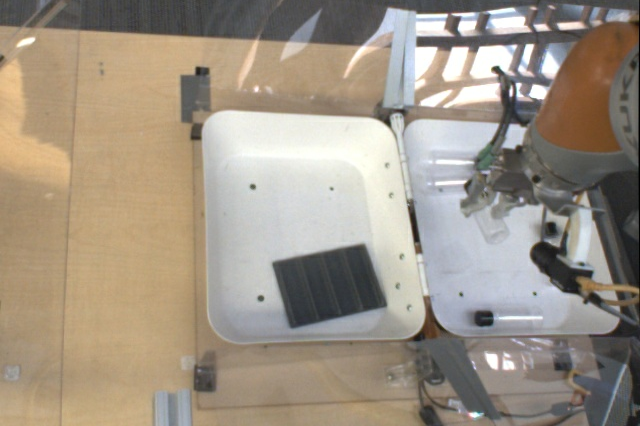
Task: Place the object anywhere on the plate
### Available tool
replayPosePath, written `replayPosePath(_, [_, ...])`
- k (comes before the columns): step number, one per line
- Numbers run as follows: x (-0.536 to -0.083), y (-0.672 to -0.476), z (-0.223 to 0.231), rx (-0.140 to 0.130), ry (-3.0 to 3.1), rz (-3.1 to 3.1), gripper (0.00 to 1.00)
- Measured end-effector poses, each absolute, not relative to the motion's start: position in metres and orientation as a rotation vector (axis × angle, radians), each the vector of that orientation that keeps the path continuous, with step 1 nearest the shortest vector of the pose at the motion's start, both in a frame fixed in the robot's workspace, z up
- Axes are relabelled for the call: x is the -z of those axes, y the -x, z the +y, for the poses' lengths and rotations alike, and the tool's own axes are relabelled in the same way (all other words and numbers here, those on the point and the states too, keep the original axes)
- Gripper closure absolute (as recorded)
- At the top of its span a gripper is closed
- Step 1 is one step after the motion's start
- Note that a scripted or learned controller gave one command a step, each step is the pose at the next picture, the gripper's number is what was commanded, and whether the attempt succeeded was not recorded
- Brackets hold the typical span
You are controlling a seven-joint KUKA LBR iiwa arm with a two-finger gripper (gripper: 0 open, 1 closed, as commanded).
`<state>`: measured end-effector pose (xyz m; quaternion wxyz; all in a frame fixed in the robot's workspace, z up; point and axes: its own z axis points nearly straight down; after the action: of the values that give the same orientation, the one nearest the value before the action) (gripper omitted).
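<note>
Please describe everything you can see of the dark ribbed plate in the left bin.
The plate is a flat, dark grey rectangle with parallel ridges running along its short side. It looks like rubber or matte plastic. It lies flat on the floor of the left bin, in the lower part nearer the right wall, turned a little so that its right end sits higher in the view. It touches the bin floor, and nothing rests on it.

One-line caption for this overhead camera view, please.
Gripper hovers over the right bin near a clear tube; dark ridged plate lies in the left bin.
</note>
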<state>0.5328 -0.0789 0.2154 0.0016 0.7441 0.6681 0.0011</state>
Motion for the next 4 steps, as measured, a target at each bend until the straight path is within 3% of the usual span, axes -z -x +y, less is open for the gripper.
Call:
replayPosePath(1, [-0.185, -0.577, -0.014, -0.002, -2.552, 1.832, 1.00])
replayPosePath(2, [-0.186, -0.616, 0.070, -0.003, -2.548, 1.836, 1.00])
replayPosePath(3, [-0.183, -0.661, 0.180, -0.004, -2.427, 1.994, 1.00])
replayPosePath(4, [-0.230, -0.669, 0.232, -0.008, -2.216, 2.224, 1.00])
